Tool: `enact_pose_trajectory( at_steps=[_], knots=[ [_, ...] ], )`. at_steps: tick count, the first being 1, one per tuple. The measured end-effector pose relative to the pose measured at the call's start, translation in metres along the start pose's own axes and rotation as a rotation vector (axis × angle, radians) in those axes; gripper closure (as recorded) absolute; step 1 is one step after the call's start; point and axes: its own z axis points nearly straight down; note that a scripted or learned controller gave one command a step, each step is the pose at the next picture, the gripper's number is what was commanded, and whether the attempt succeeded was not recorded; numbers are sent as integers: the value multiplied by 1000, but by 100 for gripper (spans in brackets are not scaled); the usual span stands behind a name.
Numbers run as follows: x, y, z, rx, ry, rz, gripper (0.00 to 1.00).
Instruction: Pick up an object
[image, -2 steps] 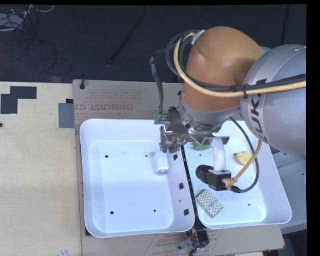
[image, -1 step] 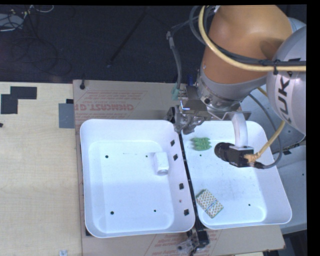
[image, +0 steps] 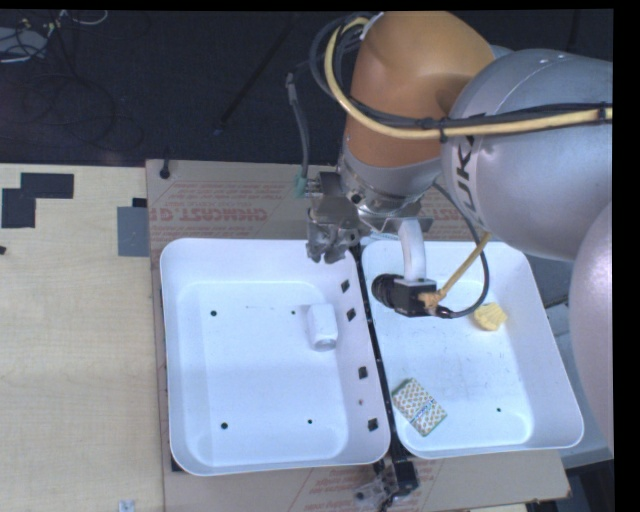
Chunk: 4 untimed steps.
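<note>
A small white cylinder (image: 321, 327), smooth and matte, is lying on its side in the left bin (image: 190, 400), toward that bin's right wall and well apart from everything else. Across the black divider strip (image: 362, 340), the right bin (image: 540, 420) is holding two more pieces: a flat rectangular packet (image: 418, 407) with a fine printed pattern, tilted near the bin's front left corner, and a lumpy yellow chunk (image: 489, 318) sitting by the far right side.

The hand (image: 330, 245) is hanging over the back rims where the two bins meet, above and behind the cylinder and not touching it; its dark metal tip is blurred against the rim, and whether it is parted or closed cannot be made out. Just beside it a white tube (image: 412, 250) is running down to a black fitting (image: 400, 294) over the right bin, with a yellow cable (image: 465, 270) looping away.

The arm's glossy orange band (image: 410, 70) and rounded grey casing (image: 540, 150) are crowding the upper right. Both shallow, round-cornered plastic bins are resting on a brown cardboard sheet (image: 230, 205) printed with reddish letters, laid on the pale wood-grain worktop (image: 70, 350).
</note>
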Motion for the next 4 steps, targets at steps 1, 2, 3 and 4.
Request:
enact_pose_trajectory(
  at_steps=[1,2,3,4],
  knots=[
    [0,51,4,-8,0,1,100],
    [40,11,1,-3,2,1,100],
    [100,51,0,-9,3,0,100],
    [86,27,39,0,-1,5,100]
  ],
)
